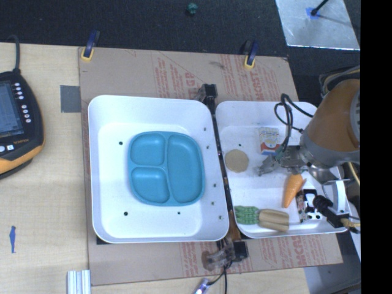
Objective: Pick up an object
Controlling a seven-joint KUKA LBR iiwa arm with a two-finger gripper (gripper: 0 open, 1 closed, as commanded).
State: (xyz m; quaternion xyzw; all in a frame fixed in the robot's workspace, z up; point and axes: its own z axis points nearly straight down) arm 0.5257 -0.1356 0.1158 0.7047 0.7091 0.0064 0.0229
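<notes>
The jaws [267, 164] hung low in the right bin [245, 112]; their opening could not be determined. The toy carrot [292, 190] lay just beside them, toward the arm.

A sky-blue three-part plastic plate [166, 168] lies in the plain white left bin [98, 164]; an orange carrot [292, 190] in the white right bin [245, 112].

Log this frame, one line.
phase: reaching | gripper: right bin, beside tan disc | carrot: unheld | blue plate: left bin
</notes>
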